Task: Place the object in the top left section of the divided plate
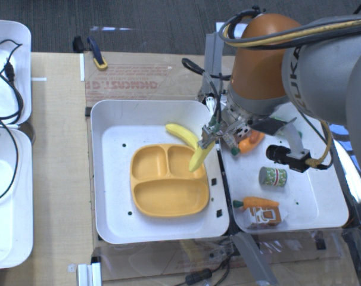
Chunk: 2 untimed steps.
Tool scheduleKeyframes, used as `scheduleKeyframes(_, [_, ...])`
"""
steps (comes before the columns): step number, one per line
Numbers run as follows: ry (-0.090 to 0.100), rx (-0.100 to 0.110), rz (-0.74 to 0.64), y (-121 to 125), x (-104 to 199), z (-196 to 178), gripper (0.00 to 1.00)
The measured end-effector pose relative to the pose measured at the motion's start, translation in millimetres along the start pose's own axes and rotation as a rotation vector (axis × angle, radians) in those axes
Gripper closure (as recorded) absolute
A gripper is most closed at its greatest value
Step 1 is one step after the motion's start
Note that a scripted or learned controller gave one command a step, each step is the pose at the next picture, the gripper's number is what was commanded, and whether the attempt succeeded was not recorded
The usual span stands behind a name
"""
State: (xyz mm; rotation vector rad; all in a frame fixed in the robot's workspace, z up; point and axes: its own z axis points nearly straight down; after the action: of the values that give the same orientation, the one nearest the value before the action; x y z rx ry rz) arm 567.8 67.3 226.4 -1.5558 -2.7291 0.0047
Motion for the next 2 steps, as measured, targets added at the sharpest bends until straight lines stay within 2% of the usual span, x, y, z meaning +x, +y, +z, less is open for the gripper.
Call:
scheduleKeyframes(1, [0.000, -0.001, -0.057, 40.0, 55.0, -20.8, 1.00])
scheduleKeyframes(2, [-0.001, -0.002, -0.190, 58.7, 39.1, -19.3, 1.00])
